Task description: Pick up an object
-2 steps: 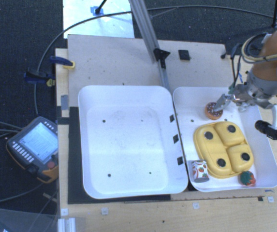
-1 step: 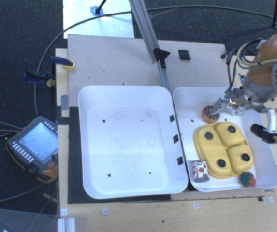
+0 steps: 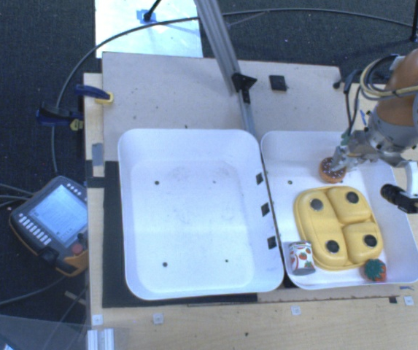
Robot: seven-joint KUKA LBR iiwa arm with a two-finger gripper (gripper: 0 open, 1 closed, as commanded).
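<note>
The right bin [image 3: 289, 159] holds a small brown ring-shaped object [image 3: 330, 170] near its back middle. A big yellow moulded piece [image 3: 338, 226] with dark round holes lies in the bin's front half. A small white cup with red marks [image 3: 300, 257] sits at the front left corner, and a small green and red object [image 3: 373, 270] at the front right. My gripper [image 3: 340, 156] hangs right over the brown ring, its fingers reaching down to the ring's top right edge. The arm comes in from the right, with its orange band [image 3: 413, 71] above the wrist.
The left bin [image 3: 190, 210] stands beside the right one, joined by black clips [image 3: 265, 208]. A slanted metal pole [image 3: 219, 39] crosses the bench behind the bins. A teach pendant [image 3: 52, 224] lies off the bench to the left. Cables run around the arm.
</note>
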